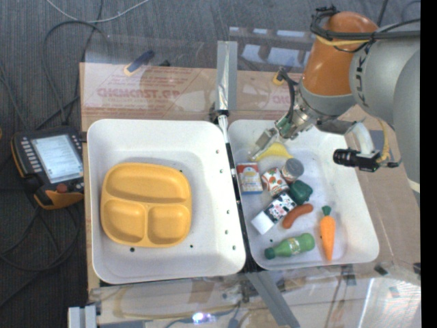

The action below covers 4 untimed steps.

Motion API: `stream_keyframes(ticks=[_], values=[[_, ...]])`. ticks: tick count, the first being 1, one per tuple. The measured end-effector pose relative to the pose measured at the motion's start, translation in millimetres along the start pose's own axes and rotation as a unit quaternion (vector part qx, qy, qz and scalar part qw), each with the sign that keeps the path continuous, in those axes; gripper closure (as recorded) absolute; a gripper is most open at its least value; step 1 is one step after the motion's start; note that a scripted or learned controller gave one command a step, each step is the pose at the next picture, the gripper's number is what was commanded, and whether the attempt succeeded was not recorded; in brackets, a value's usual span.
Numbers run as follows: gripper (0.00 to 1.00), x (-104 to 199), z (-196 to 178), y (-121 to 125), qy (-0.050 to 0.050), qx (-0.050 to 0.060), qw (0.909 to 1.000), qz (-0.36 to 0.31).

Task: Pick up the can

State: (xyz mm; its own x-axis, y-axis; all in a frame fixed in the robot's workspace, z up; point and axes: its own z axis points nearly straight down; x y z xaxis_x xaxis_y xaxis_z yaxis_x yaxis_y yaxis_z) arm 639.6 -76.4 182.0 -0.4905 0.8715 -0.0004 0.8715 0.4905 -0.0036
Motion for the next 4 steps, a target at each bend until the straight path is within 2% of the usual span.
stream_keyframes(ticks=[1,2,3,4], values=[[0.0,-11.7,79.4,-32.7,-0.004,-0.008,0.9999,-0.007],[0.0,-6.1,83.7,-47.8,-0.005,-0.017,0.9976,0.067],[1.0,-6.6,74.6,-47.8,-0.006,-0.016,0.9976,0.066],[1.0,28.1,0.9,-54.0,0.002,0.0,0.9976,0.069]])
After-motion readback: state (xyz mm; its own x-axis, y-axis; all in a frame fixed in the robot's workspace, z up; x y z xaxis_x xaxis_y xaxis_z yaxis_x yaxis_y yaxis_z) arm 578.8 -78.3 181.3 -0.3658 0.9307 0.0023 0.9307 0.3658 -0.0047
